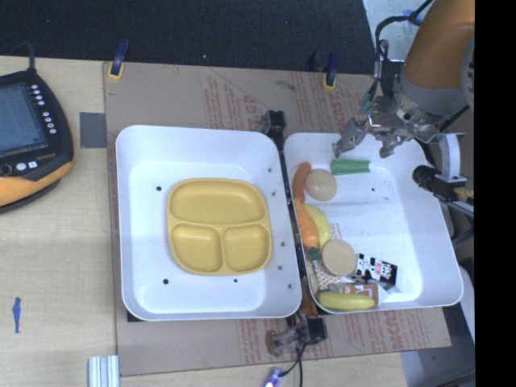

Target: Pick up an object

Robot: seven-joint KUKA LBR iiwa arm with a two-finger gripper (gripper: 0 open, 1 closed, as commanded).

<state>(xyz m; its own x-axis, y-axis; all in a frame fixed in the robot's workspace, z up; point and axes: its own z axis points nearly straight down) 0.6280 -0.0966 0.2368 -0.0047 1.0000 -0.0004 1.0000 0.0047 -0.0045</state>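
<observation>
The arm's two-finger gripper (pixel 368 142) hangs over the far end of the right-hand white bin (pixel 419 240), its jaws spread apart with nothing between them; one dark finger (pixel 347 142) points down toward the bin's far-left part, the other (pixel 390 143) sits to its right.

The nearest candidate is the small green cylindrical block (pixel 350 166), which lies flat on the bin floor just on the near side of the jaws and slightly left of their midpoint. Its long axis runs across the bin, left to right, roughly in line with the gap between the two fingers. By my reading, that is the relation the grasp turns on: as they stand, the jaws would close along the block's length, so either a wrist turn or a short shift toward the block looks necessary before descending.

Touching the block's left end is a round beige ball-shaped piece (pixel 321 185), with a long orange carrot-shaped toy (pixel 302 204) lying beyond it along the bin's left wall. Both crowd the block's left side, so the finger coming down there has little room and may nudge the ball.
</observation>
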